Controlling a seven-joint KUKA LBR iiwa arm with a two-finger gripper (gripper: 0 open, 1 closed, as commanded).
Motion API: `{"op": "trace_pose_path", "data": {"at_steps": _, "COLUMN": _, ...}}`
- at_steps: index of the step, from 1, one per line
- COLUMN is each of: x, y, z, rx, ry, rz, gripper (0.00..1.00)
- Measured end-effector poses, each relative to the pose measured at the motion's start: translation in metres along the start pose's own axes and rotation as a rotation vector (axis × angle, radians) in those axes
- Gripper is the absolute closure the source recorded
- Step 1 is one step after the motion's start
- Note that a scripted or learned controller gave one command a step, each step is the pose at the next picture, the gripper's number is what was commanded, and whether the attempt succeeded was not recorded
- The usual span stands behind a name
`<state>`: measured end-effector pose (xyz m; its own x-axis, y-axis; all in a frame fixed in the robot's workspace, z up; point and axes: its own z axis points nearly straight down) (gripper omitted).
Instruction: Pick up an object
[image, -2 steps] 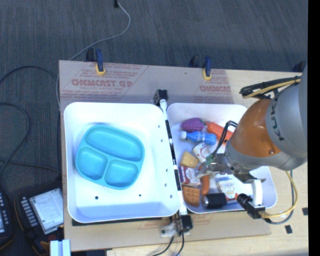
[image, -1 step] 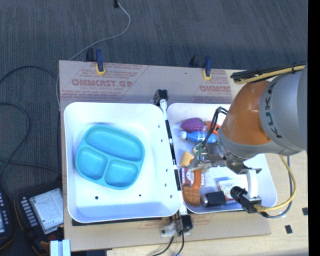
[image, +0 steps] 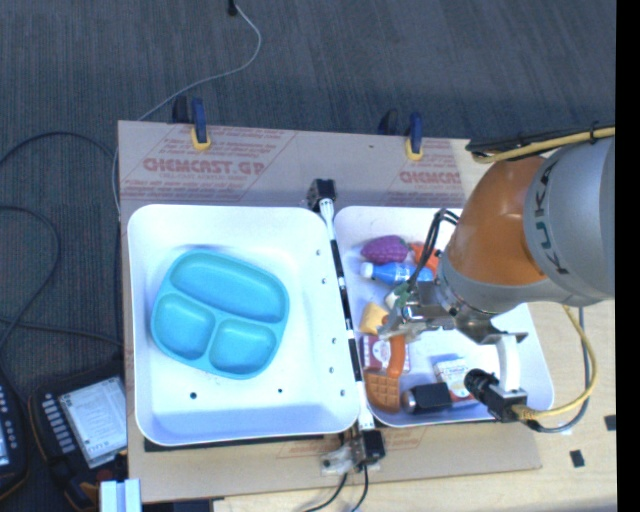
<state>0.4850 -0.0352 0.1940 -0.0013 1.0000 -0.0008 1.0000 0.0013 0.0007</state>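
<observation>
Camera view: the pincer (image: 408, 312) sits low in the right bin (image: 535, 345), at the bin's nine o'clock side, under the grey and orange arm (image: 530, 235).
Pincer state: cannot tell; the wrist hides how it is set, and nothing is seen held in it.
Task's thing: an orange sausage-shaped toy (image: 397, 356) lies just beside the pincer at its six o'clock, resting over a red-labelled packet (image: 379, 352).
Step in hand: judged as the descent onto a pick among crowded items.
Doing it well: the pincer should straddle the toy across its narrow width, not along its length, and come down clear of the bin wall at nine o'clock; a slow close would help, since a smooth round toy may squirt sideways.
Risk: the neighbours touch one another, so a tip may land on the packet instead.
Close neighbours: a small yellow-orange piece (image: 372, 318) at nine o'clock of the pincer; a blue and white tube (image: 387, 270) and a ribbed purple lump (image: 384, 248) at twelve.
Further out: a matte black block (image: 432, 398) at five o'clock, boxy and flat-sided.
Left bin (image: 165, 415): glossy white plastic with rounded corners, holding a blue divided plate (image: 220, 312) with three smooth hollows.
Worktop (image: 150, 170): brown printed board, clamped at twelve o'clock.
</observation>
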Motion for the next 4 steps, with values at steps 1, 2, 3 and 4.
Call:
{"op": "trace_pose_path", "data": {"at_steps": 1, "x": 0.000, "y": 0.001, "z": -0.010, "rx": -0.001, "ry": 0.000, "rz": 0.000, "gripper": 1.00}}
{"op": "trace_pose_path", "data": {"at_steps": 2, "x": 0.000, "y": 0.002, "z": -0.019, "rx": -0.002, "ry": -0.001, "rz": 0.000, "gripper": 1.00}}
{"op": "trace_pose_path", "data": {"at_steps": 3, "x": -0.001, "y": 0.003, "z": -0.029, "rx": -0.004, "ry": -0.002, "rz": -0.001, "gripper": 1.00}}
{"op": "trace_pose_path", "data": {"at_steps": 4, "x": -0.001, "y": 0.004, "z": -0.039, "rx": -0.005, "ry": -0.003, "rz": -0.001, "gripper": 1.00}}
